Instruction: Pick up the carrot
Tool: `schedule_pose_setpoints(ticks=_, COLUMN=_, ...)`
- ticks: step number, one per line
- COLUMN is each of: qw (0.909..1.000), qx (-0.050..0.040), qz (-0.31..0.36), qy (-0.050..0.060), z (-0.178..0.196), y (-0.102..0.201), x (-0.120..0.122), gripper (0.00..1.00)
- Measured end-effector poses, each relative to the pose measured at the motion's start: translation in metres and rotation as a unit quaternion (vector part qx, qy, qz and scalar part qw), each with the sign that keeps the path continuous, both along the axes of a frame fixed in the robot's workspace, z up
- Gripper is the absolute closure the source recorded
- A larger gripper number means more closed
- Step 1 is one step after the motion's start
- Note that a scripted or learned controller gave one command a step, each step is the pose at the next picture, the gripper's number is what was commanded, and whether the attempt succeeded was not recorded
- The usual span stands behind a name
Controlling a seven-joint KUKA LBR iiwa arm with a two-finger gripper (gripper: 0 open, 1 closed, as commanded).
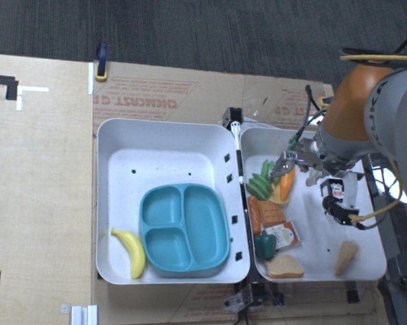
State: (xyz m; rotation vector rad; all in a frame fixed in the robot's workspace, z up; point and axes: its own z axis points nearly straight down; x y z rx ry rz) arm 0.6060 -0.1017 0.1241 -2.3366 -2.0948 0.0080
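Gripper (pixel 288 165) sat low in the right bin (pixel 362 268), directly over the carrot's (pixel 283 185) far end; whether its fingers were spread or closed could not be told, nor whether the carrot sat between them.

Left bin (pixel 115 146): banana (pixel 133 250) at the near left corner, teal divided plate (pixel 184 227) beside it. Both well apart from the work.

Right bin: carrot lay along the left wall, greens (pixel 259 182) touching it, packaged food (pixel 269 221) just nearer.

Risks, judged: crowding could make the gripper catch the greens instead, or pinch the tapered end so that the carrot slips out on lifting. The nearby bin wall leaves little room.
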Motion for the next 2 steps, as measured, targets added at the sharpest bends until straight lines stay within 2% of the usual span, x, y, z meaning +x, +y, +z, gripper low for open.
schedule_pose_setpoints(ticks=1, qw=0.9969, qx=0.0022, qz=-0.079, qy=-0.006, z=-0.026, y=-0.019, x=0.01, gripper=0.0)
schedule_pose_setpoints(ticks=2, qw=0.9968, qx=0.0033, qz=-0.079, qy=-0.007, z=-0.016, y=-0.019, x=0.011, gripper=1.0)
